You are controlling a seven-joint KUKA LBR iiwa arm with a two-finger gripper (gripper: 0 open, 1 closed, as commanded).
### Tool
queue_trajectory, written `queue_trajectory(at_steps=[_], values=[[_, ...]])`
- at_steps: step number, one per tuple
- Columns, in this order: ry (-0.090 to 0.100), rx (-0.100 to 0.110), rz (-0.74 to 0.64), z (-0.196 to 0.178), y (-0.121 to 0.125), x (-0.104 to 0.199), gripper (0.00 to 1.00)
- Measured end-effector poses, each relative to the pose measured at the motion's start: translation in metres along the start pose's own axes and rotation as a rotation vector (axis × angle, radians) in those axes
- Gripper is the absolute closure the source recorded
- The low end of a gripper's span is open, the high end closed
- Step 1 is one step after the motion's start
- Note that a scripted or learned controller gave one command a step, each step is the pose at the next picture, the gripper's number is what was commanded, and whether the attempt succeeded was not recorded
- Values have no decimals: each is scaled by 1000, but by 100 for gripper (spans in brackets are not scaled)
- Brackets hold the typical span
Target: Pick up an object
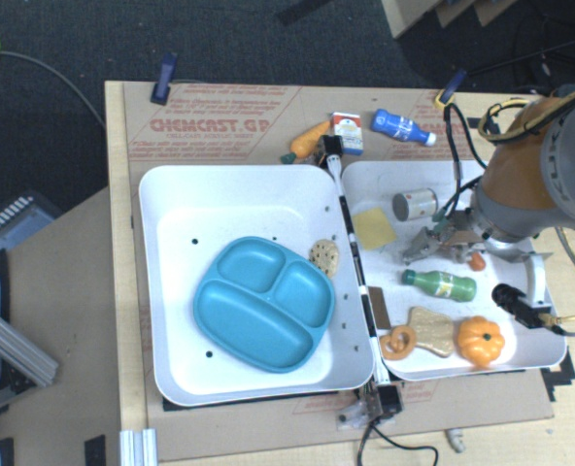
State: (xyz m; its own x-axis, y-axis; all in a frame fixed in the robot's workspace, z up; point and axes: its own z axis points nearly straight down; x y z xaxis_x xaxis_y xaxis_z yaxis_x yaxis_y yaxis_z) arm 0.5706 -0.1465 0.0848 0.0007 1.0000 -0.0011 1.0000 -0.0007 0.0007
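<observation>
The arm enters from the right of the frame and bends down over the right bin, with its pincer low in the middle of that bin; the grey metal fingers are tangled in shadow there, so I cannot tell how far apart they stand or whether anything sits between them. Just left of the pincer lies a pale yellow flat piece, and above it a grey metal cylinder lies on its side. Below the pincer a green bottle lies flat, and toward the lower edge of the bin rest a small pretzel, a tan bone-shaped biscuit and an orange pumpkin. The left bin holds a blue divided plate with a round cookie just beside its upper right rim. On the table above the bins lie a blue bottle and a small carton.
</observation>
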Motion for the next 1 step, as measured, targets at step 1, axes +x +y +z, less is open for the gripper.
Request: queue_trajectory(at_steps=[1], values=[[2,2,-1,1,-43,14,0]])
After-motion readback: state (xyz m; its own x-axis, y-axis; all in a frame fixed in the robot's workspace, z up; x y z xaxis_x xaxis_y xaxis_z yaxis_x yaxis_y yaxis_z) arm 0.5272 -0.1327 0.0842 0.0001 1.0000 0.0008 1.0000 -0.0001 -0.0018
